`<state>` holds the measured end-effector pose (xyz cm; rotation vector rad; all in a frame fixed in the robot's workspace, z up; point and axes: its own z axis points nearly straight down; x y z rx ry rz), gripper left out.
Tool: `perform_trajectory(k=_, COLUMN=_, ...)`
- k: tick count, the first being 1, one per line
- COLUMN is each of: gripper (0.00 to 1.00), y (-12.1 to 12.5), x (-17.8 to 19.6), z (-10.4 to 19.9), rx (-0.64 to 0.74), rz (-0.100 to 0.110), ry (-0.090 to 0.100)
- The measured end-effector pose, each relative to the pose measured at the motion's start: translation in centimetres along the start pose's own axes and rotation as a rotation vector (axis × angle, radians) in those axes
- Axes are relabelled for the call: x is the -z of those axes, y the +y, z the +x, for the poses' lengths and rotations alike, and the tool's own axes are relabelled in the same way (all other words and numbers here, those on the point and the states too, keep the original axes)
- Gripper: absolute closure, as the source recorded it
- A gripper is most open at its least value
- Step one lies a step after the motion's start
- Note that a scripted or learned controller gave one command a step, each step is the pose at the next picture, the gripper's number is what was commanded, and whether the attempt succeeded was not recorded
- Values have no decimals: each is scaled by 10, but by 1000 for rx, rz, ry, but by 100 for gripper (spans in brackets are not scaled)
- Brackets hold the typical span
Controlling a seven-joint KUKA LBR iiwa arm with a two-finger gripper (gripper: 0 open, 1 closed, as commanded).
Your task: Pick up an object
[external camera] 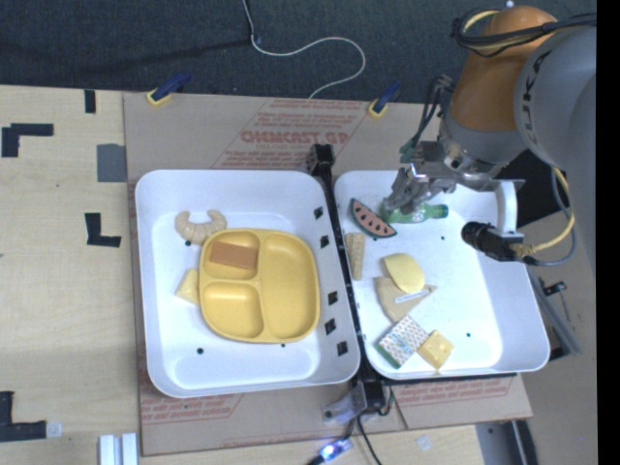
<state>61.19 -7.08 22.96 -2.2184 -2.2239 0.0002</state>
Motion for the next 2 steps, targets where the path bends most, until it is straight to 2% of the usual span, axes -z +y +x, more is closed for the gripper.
perform_trajectory(k=1, gripper=100, y=-4, x=-15, z=-1, rx=-2, rz=2, ry=-1)
perform_trajectory(k=2, gripper=100, y=-13, x=1, z=4, rx=-1, rz=0, ry=0)
